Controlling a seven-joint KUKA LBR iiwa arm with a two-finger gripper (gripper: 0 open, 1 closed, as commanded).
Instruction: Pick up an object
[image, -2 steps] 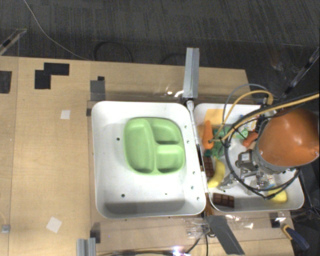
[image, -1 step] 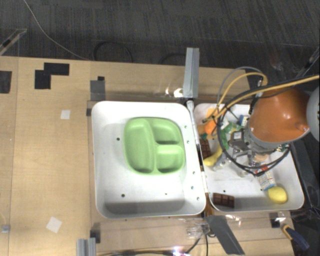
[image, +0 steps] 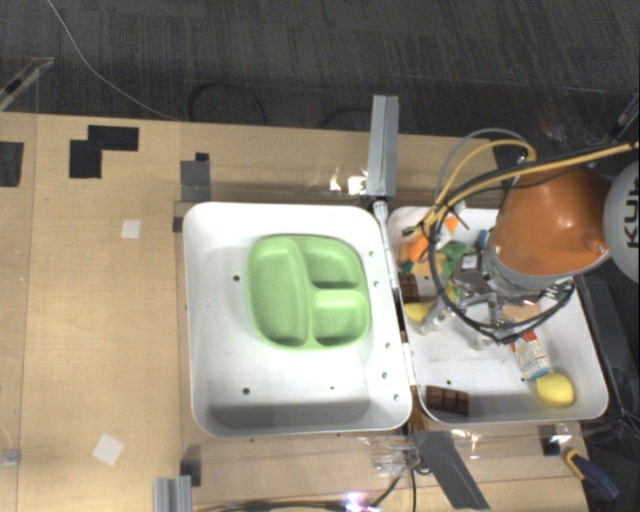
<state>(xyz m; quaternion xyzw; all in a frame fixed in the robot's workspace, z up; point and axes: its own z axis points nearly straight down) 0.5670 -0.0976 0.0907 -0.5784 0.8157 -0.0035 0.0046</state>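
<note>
My gripper (image: 474, 305) reaches down into the right bin (image: 500, 375), mostly hidden under the arm's orange band (image: 550, 225) and its cables. A small yellow object (image: 416, 312) lies just left of it, and a brown block (image: 408, 286) rests against the bin's left wall. A white and red tube (image: 529, 356) lies to the gripper's lower right, with a yellow lemon (image: 555, 389) beyond it in the front right corner. A dark chocolate bar (image: 447, 401) lies by the front wall. Orange and green pieces (image: 428, 243) sit at the bin's back left.
The left bin (image: 215, 330) holds a green divided plate (image: 305, 290). A grey metal post (image: 383, 145) stands behind the divide between the bins. Cables loop above the right bin's back edge.
</note>
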